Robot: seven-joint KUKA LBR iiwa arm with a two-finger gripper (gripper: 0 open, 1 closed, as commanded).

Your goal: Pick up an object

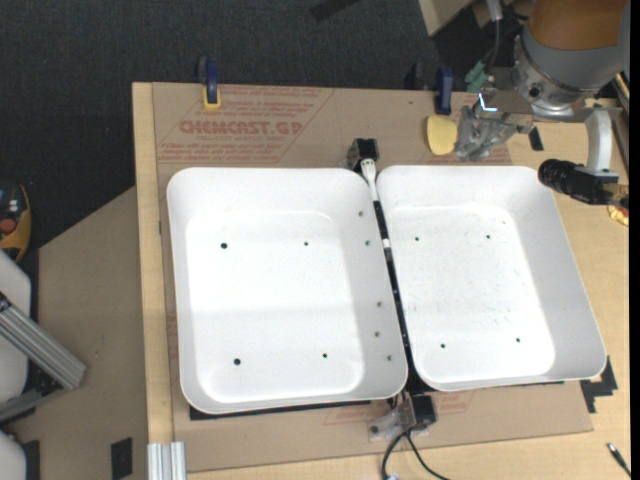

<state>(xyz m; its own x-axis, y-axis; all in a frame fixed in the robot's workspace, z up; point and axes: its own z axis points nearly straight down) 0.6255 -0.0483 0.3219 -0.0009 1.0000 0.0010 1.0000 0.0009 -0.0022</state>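
Observation:
A small pale yellow object (440, 135) shows just beyond the back rim of the right bin (560, 268), over the cardboard board. My gripper (482, 136) hangs right beside it, on its right side, at the end of the grey arm with the orange band (580, 13). The yellow object touches or overlaps the gripper's left edge. I cannot tell whether it is held or merely lies next to the gripper. The left bin (185, 268) and the right bin both show bare white floors with a few dark dots.
A black divider strip (385, 258) runs between the two bins, with a clamp at its far end (362, 152). Blue clamps (209, 73) hold the cardboard at the back. A black cylinder (572, 178) juts in at the right bin's far right corner.

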